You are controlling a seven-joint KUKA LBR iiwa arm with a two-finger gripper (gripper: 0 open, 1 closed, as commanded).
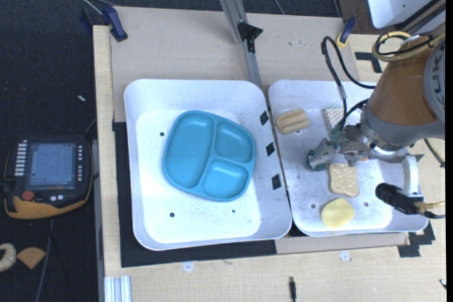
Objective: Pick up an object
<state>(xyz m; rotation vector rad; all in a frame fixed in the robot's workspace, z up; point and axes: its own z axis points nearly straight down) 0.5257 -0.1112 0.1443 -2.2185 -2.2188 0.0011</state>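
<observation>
In the right bin (304,219) lie a tan bread roll (291,121) at the back left, a pale speckled cracker (344,180) in the middle and a yellow lemon-like lump (337,213) near the front wall. A small patterned square (330,117) lies at the back of that bin. My gripper (327,155) is low over the right bin, just behind the cracker's far edge and in front of the patterned square. Nothing shows in its grasp. The arm's orange band (400,92) rises to the right.
The left bin (148,223) holds a blue divided plate (209,154). A metal post (233,3) slants down to the gap between the bins. A teach pendant (48,173) lies off the bench at left. Cables (333,60) hang over the right bin's back.
</observation>
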